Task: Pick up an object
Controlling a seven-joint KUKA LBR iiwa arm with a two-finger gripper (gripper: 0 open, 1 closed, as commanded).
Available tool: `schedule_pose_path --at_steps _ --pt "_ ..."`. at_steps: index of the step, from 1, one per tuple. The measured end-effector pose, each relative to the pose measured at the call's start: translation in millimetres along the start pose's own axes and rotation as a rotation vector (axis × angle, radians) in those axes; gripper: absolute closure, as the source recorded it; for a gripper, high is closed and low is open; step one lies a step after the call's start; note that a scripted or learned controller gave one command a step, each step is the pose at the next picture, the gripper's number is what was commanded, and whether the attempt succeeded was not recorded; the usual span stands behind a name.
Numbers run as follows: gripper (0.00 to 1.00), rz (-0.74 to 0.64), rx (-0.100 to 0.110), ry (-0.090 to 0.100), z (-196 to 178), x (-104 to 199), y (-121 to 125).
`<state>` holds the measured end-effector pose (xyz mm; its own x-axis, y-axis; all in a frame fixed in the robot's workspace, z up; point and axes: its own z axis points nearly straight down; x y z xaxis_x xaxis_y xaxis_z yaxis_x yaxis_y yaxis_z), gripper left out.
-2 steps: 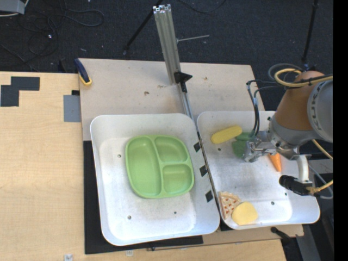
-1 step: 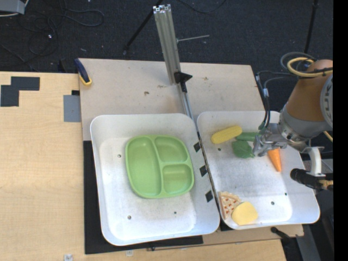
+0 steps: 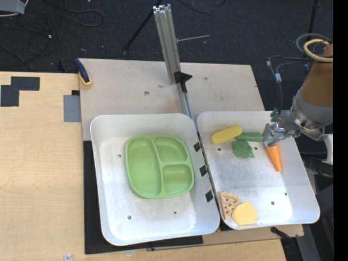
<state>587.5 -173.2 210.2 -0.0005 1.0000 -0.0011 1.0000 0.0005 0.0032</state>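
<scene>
The right bin (image 3: 283, 200) holds a yellow corn cob (image 3: 226, 134), a green leafy piece (image 3: 244, 145), an orange carrot (image 3: 274, 157), a waffle piece (image 3: 229, 203) and a yellow round item (image 3: 244, 213). My gripper (image 3: 272, 136) hangs at the bin's upper right, just above the carrot's top end and to the right of the green piece. Its fingers point down and look close together, with nothing visibly between them.
The left bin (image 3: 109, 194) bears a green divided plate (image 3: 159, 166). A metal post (image 3: 169, 45) stands behind the bins. Black clips (image 3: 202, 170) sit on the seam between the bins. The arm's orange band (image 3: 318, 83) fills the right side.
</scene>
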Motion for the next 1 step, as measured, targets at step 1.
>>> schedule_pose_path --at_steps 1 --pt "1.0 -0.001 0.0 0.0 -51.6 -0.8 0.9"
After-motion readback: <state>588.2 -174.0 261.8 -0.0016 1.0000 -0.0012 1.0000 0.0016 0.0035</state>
